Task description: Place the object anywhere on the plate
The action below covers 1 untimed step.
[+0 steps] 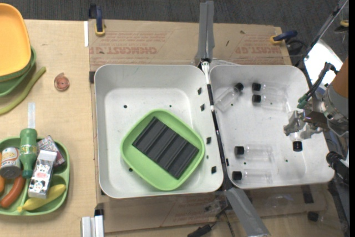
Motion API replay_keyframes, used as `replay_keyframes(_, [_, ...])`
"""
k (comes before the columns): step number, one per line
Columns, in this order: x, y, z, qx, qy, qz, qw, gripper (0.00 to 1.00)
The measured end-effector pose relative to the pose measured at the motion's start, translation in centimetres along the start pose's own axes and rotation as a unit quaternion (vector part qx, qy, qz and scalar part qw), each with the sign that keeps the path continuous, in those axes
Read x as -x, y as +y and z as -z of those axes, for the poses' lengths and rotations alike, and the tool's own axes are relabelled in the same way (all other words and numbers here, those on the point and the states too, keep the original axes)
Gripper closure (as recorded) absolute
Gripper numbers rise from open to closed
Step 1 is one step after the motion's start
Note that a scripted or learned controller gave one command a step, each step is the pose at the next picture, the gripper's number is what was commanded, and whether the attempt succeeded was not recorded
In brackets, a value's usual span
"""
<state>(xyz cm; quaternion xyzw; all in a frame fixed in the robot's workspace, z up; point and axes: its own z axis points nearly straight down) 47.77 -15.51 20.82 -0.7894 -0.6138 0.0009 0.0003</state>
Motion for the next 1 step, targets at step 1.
replay_keyframes(1, [0.01,0.0,0.0,0.0,0.0,0.0,1.0,0.0])
